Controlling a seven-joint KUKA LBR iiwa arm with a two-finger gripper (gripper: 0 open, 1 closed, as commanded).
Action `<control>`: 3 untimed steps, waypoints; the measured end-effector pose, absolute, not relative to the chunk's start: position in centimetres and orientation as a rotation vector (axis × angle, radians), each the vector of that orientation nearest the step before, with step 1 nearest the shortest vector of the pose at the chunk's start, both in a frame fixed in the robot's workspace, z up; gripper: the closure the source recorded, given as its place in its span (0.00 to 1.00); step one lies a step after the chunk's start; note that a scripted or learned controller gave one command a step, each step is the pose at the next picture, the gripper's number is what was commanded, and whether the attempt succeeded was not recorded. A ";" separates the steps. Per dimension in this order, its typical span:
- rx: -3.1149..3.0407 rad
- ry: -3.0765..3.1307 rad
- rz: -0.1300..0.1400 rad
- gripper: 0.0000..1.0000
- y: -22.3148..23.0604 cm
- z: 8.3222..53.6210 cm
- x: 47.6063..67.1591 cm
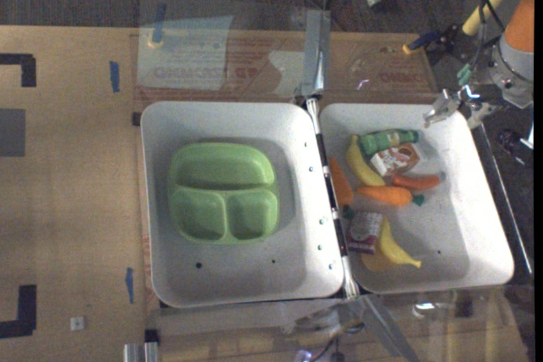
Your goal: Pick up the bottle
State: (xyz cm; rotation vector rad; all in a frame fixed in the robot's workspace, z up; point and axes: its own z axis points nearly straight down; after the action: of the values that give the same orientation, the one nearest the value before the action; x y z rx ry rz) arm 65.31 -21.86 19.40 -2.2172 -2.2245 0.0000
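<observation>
My pincer (452, 104) hangs over the far right corner of the right bin (479, 208), above the rim and clear of everything inside. I cannot tell how it is set; the view does not resolve it.

The bottle (389, 140) is green and lies on its side near the far edge of the right bin, cap pointing right. It touches a yellow banana (361, 164) at its left end and rests against a small packet (398, 158) just below it. Two carrots (386, 194) lie nearer still. The left bin (161, 208) carries a green divided tray (224, 191).

Procedure, as I judge it:
1. Travel left and slightly nearer until I am centred over the bottle body, not its cap.
2. Turn the wrist so the closing line crosses the bottle's short axis.
3. Descend on the free far side; the near side is crowded by the packet.
4. Close, then lift straight up.

Risk: the round body may roll or drag the banana.
</observation>
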 end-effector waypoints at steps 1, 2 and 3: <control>-2.218 -2.231 -0.001 1.00 -21.8 20.6 65.5; -2.216 -2.232 -0.001 0.00 -21.7 20.5 65.5; -2.065 -2.368 0.000 0.00 -19.3 14.0 66.7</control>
State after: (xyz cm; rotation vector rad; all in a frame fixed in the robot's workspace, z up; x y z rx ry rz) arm 66.70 -19.33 13.96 -2.0646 -2.3682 0.0004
